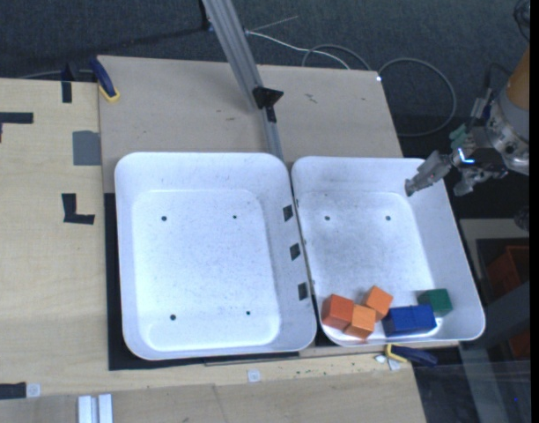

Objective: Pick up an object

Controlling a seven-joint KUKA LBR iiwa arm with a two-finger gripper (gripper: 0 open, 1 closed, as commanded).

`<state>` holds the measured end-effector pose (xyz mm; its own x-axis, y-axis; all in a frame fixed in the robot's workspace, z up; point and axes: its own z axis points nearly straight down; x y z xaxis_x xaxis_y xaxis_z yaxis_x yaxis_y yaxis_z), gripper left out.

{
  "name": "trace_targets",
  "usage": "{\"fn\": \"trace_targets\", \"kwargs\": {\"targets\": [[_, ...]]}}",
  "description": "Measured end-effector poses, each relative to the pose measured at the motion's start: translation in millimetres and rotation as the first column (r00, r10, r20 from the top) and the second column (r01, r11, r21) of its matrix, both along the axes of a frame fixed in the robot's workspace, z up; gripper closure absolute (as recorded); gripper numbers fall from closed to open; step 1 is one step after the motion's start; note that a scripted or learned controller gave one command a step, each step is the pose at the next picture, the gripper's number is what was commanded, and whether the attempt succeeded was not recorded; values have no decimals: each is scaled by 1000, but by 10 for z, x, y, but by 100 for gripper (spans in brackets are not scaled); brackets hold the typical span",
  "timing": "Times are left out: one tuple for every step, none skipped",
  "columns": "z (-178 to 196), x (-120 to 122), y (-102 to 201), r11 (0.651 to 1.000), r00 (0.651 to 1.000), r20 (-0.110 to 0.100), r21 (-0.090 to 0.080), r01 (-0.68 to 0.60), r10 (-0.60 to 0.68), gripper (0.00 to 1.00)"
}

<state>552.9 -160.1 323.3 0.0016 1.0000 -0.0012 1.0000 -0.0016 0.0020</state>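
Observation:
Several small blocks lie in the front right corner of the right bin [358, 176]: three orange blocks [340, 309], a blue block [409, 320] and a green block [439, 300]. My gripper [439, 183] hangs over the bin's far right rim, well away from the blocks. Its fingers [422, 179] stand apart, open, with nothing between them.
The left bin [129, 236] stands beside the right one, touching it along the middle. A grey metal pole [239, 47] slants over the bench behind the bins. Cables lie on the dark floor at the back right.

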Motion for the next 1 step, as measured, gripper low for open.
{"fn": "trace_targets", "kwargs": {"targets": [[-763, -306, 281, 1000, 1000, -13, 4, -2, 2, 0]]}}
